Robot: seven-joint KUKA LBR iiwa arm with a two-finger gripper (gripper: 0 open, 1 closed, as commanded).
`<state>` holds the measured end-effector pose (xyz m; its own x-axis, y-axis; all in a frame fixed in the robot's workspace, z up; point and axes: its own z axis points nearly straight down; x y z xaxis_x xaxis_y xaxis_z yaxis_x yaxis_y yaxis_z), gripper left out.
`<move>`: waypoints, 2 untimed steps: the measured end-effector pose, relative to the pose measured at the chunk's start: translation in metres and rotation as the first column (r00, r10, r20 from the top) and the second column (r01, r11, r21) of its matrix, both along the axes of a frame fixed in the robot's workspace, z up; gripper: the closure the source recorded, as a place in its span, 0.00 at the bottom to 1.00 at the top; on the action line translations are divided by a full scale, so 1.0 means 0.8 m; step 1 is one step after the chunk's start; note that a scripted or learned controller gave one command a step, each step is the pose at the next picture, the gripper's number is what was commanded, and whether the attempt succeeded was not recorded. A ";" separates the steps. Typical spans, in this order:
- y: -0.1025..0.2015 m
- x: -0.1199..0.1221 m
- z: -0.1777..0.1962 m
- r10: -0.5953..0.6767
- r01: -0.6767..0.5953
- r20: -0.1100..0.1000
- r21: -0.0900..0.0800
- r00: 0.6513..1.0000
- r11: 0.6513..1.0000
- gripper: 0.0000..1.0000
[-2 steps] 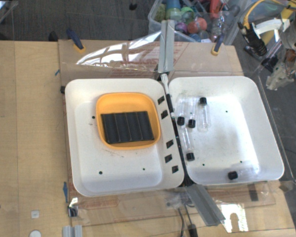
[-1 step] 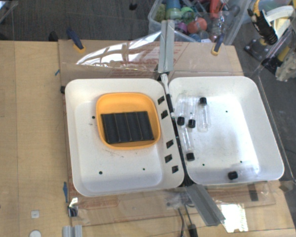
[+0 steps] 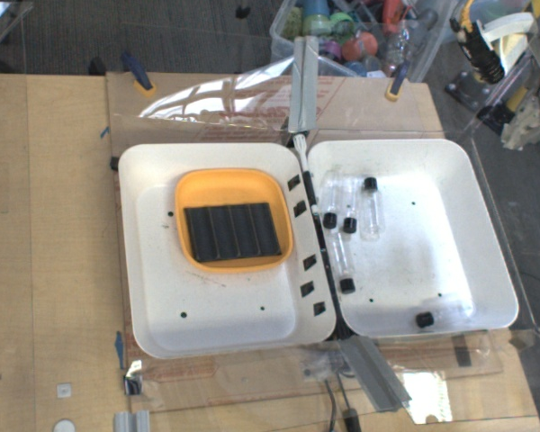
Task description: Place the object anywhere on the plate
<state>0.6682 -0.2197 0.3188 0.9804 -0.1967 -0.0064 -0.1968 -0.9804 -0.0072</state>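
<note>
Two white bins side by side on the wooden bench (image 3: 45, 241). Left bin (image 3: 153, 313) holds an orange plate (image 3: 191, 192), roughly square w/ rounded corners, sitting toward the bin's upper middle. A black ribbed slab (image 3: 232, 231) lies flat on the plate, inside its rim, covering most of the plate's lower half; its ribs run top to bottom in the view. It touches nothing but the plate.

Right bin (image 3: 468, 241) holds several clear tubes w/ black caps: one (image 3: 370, 210) upright in the view near the bin's upper left, two short ones (image 3: 338, 222) just beside it by the divider, another (image 3: 341, 261) lower down along the divider. A small black piece (image 3: 424, 319), prob. a loose cap, lies near the bin's front edge, well apart from the rest.

A row of black tabs (image 3: 308, 262) runs down the divider between the bins. A clear box of mixed coloured toys (image 3: 364, 12) stands behind the bins, off the bench.

Pincer: can't tell whether it's spread or pressed together, nor how it stands relative to the slab
</note>
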 end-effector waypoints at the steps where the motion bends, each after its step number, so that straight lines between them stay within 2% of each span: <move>1: 0.000 0.000 0.000 0.000 0.000 0.000 0.000 1.000 1.000 0.00; 2: 0.001 0.001 0.007 -0.003 0.003 -0.002 0.009 1.000 1.000 1.00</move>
